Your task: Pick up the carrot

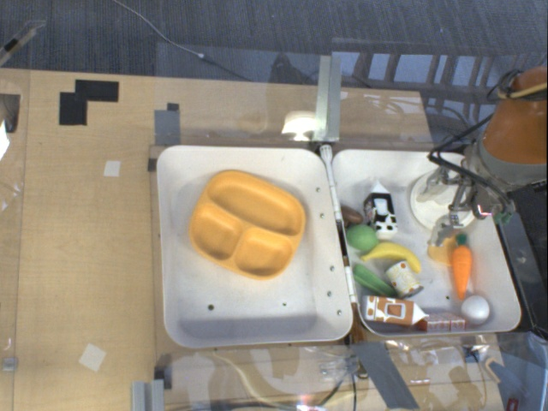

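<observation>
The carrot (461,271) is orange with a green top and lies lengthwise near the right wall of the right bin (510,315), its top pointing to the back. My gripper (456,222) hangs just behind and above the carrot's green end, reaching in from the right under the orange band of the arm (516,131). It looks open, and nothing shows between its fingers. The carrot lies flat on the bin floor.
Crowding the right bin are a black-and-white toy (381,212), a green ball (361,237), a banana (393,253), a green vegetable (370,277), a small can (402,278), a carton (396,312), a white ball (475,308) and a white disc (425,200). A yellow divided plate (247,223) lies in the left bin (184,315).
</observation>
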`<state>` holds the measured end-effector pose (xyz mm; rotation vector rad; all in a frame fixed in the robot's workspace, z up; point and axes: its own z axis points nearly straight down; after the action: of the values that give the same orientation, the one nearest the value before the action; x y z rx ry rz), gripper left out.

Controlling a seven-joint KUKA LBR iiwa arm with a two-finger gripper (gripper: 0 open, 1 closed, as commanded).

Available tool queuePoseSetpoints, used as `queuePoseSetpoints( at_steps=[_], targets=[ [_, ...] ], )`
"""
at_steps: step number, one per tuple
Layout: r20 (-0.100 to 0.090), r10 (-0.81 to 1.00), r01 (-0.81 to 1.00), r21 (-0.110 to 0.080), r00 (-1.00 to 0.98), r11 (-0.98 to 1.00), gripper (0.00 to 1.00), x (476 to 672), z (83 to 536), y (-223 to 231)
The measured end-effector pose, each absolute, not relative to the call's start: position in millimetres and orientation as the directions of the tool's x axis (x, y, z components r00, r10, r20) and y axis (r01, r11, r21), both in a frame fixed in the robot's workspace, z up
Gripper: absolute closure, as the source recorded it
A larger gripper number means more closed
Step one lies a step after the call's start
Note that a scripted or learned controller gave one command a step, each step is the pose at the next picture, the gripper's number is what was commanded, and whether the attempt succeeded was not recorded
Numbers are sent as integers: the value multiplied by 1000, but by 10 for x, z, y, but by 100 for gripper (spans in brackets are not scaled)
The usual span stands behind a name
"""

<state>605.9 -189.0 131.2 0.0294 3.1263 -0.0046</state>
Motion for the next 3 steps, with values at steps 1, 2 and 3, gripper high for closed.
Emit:
queuePoseSetpoints(
  at_steps=[1,2,3],
  targets=[
    [-14,59,59,-2,-998,998,0,5585,948,-2022],
    [-24,54,54,-4,-998,999,100,5619,1076,-2015],
    [-15,83,83,0,-996,997,100,5492,1779,-1583]
  ],
)
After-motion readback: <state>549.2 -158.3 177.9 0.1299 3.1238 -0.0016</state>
